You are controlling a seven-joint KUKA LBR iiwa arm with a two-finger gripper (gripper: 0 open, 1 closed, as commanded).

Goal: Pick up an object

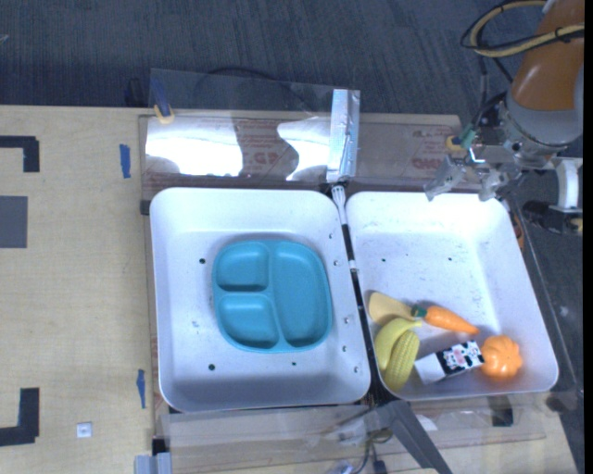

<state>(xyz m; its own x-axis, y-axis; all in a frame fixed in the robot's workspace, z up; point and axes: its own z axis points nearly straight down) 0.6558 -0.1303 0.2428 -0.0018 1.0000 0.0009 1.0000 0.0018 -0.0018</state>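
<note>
Several toy foods lie in the near part of the right bin (408,231): an orange carrot (447,319), a yellow corn cob (397,353), a yellow wedge (383,305) behind it, a small white and black carton (450,361) and an orange pumpkin (501,356). My gripper (463,190) hangs over the far rim of the right bin, well away from the toys. Its two fingers stand apart and open, with nothing between them.
The left bin (176,241) holds a blue divided plate (273,293). A clear plastic sheet and a metal bracket (343,134) stand behind the bins. Yellow and black cables (505,23) loop above the arm at the top right.
</note>
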